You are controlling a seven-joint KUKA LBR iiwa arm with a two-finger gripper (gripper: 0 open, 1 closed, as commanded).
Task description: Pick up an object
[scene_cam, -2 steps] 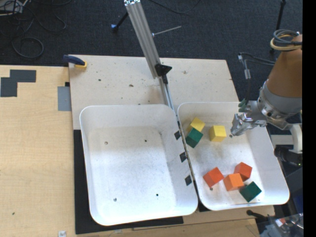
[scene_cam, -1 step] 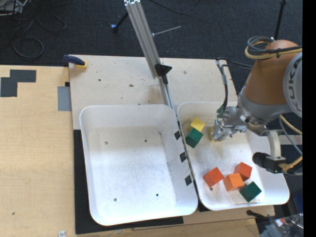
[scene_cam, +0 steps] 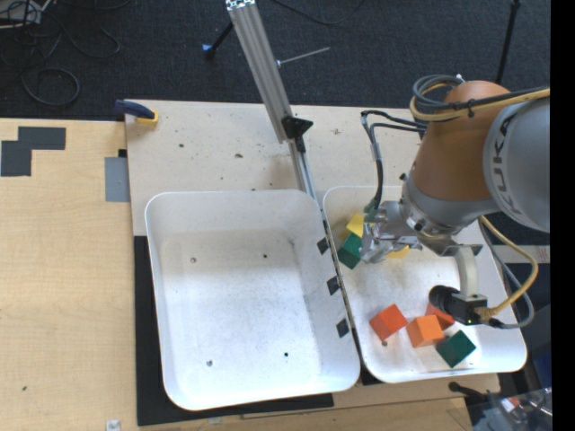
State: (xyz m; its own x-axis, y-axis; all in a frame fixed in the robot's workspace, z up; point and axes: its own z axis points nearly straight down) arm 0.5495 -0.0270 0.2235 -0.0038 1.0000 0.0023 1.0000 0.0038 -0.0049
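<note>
Small blocks lie in the right bin [scene_cam: 503, 353]: a yellow block [scene_cam: 356, 225] and a green block [scene_cam: 349, 253] at its upper left, close to the dividing wall; a red-orange block [scene_cam: 388, 321], an orange block [scene_cam: 425, 329] and a dark green block [scene_cam: 455, 348] clustered near the front edge. All look like light, rigid cubes with flat faces, probably best taken across two opposite faces, squarely, so they do not twist out. The gripper [scene_cam: 382, 241] sits low, just beside the yellow and green blocks; whether its fingers are apart or together cannot be told, nor whether anything lies between them. The left bin [scene_cam: 180, 214] adjoins, both resting on the bench [scene_cam: 207, 142].
</note>
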